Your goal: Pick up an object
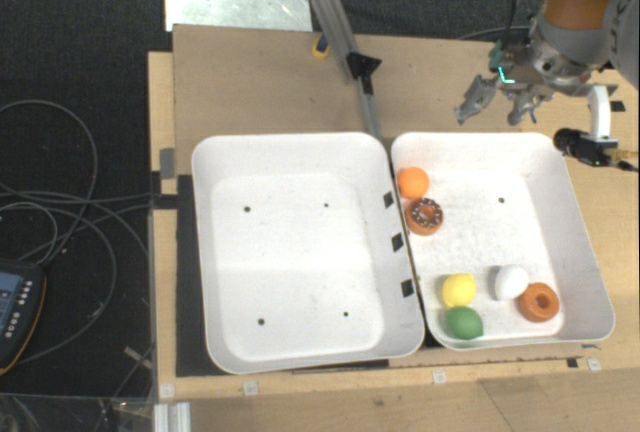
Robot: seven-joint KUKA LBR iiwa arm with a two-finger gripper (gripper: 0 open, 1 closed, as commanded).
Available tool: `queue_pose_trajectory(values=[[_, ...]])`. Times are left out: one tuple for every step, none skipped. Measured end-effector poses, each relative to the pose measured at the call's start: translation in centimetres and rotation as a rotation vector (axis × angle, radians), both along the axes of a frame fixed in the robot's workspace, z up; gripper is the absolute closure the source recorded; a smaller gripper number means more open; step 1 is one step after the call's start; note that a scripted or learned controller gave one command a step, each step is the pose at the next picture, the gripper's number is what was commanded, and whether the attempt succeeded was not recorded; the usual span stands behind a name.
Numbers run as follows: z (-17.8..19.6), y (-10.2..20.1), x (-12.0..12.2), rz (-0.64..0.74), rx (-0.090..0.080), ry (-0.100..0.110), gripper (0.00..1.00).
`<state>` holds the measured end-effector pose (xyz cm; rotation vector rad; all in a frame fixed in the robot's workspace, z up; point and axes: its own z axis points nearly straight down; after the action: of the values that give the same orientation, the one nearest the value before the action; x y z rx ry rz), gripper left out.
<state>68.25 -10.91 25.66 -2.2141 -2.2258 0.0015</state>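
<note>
The gripper [503, 108] hung above the worktop [270, 90] just beyond the far rim of the right bin [560, 220], with its two fingers spread wide and nothing between them. That looked like a waiting pose: raised and clear of the rim, so the arm could drop into the bin without snagging it.

All the candidates lay below and nearer the camera than the gripper, inside that bin. Closest to it were an orange ball [413, 182] and a brown frosted doughnut [426, 216], touching against the dividing wall. Farther off, at the near end, sat a yellow ball [459, 289] touching a green ball [463, 323], then a white ball [510, 281] and an orange ring [540, 302] side by side.

The crowding would probably make a clean grasp awkward; each piece has a neighbour a finger could nudge. The left bin [290, 250] lay well aside.
</note>
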Motion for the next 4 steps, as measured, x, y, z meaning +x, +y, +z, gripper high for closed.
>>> queue_pose_trajectory(values=[[0.3,0.0,0.1,0.002,-0.002,-0.004,0.0],[-6.0,-0.2,-0.1,-0.003,-0.001,0.001,0.0],[-10.1,0.0,-0.2,-0.002,-0.001,0.0,0.0],[-16.3,0.1,0.2,0.0,-0.001,0.001,0.0]])
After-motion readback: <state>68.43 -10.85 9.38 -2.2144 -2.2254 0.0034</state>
